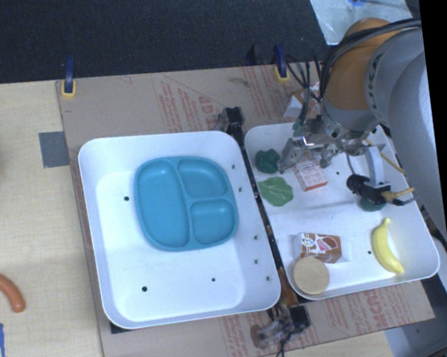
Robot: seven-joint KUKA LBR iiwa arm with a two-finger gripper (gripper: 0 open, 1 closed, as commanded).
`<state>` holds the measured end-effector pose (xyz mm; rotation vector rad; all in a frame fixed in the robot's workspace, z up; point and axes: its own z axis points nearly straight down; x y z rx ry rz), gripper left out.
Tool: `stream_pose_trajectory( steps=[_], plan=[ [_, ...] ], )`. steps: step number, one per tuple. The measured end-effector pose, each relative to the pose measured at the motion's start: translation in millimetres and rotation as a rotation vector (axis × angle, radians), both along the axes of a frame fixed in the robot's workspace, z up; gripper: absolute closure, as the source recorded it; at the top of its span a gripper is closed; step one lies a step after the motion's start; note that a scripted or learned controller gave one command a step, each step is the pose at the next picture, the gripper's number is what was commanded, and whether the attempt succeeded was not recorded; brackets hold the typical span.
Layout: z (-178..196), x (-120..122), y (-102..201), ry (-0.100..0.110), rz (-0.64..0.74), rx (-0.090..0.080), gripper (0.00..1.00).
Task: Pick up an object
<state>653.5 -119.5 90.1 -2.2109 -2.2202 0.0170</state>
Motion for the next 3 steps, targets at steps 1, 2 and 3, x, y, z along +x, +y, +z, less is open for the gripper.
stream_pose_trajectory(
  steps=[1,2,3],
  plan=[
    [2,-32,-21,-0.010,-0.001,0.001,0.00],
    [12,-31,-21,-0.009,0.002,0.001,1.00],
    [103,-36,51,-0.014,0.001,0.003,1.00]
  ],
)
